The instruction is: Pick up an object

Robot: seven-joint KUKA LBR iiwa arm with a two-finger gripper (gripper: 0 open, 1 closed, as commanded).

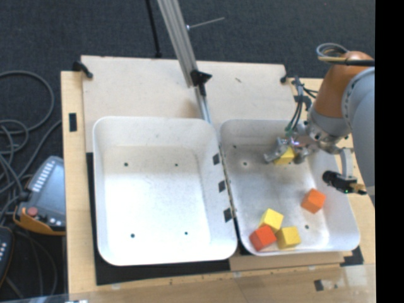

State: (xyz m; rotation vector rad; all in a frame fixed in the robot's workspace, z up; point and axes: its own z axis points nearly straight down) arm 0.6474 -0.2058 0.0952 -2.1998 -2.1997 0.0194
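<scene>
My gripper [286,151] hangs over the back of the right bin [247,137], reaching in from the right. A small yellow block [285,158] sits between its two fingers, and the gripper is shut on it. I cannot tell whether the block is lifted or still touches the bin floor. An orange cube [313,201] lies to the front right of the gripper. Near the front rim a yellow cube [273,219], a red cube [263,237] and another yellow cube [289,237] are clustered together.
The left bin [101,169] stands beside the right one, their rims meeting at the middle. A slanted aluminium post [180,36] rises behind the bins. Cables and a teach pendant [45,194] lie left of the bench.
</scene>
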